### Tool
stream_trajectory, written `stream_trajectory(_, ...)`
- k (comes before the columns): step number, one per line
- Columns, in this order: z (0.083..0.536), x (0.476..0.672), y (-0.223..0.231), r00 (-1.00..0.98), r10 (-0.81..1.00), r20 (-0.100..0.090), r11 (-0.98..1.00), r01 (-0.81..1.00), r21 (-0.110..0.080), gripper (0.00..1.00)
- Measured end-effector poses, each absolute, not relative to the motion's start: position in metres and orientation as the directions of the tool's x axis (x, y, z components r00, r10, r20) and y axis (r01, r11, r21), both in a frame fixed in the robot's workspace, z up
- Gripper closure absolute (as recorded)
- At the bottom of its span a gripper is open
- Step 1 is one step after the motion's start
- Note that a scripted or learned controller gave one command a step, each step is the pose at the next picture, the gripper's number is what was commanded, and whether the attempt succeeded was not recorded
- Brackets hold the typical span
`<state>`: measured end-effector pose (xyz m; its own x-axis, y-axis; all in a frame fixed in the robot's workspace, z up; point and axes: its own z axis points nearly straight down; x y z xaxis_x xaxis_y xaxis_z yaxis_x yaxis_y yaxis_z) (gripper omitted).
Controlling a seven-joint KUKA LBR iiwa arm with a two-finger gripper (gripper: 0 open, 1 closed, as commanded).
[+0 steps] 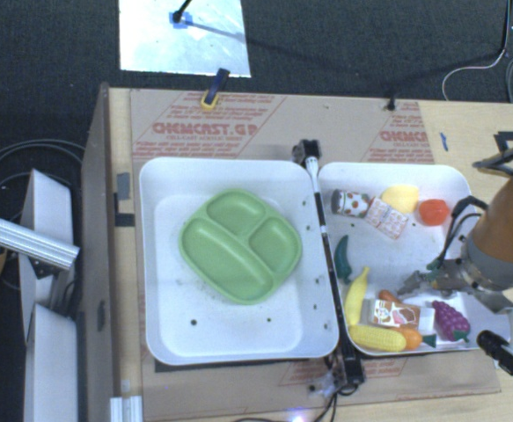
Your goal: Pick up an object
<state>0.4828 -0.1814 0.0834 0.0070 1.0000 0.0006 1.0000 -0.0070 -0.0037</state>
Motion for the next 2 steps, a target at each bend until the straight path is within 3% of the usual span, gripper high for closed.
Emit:
stream_trajectory(1,0.093,0.489,-0.179,-0.001,1.000,0.002,0.001,1.000,0.002,1.00)
stream_trajectory(2,0.180,0.533,-0.160,-0.008,1.000,-0.002,0.008,1.000,0.007,1.00)
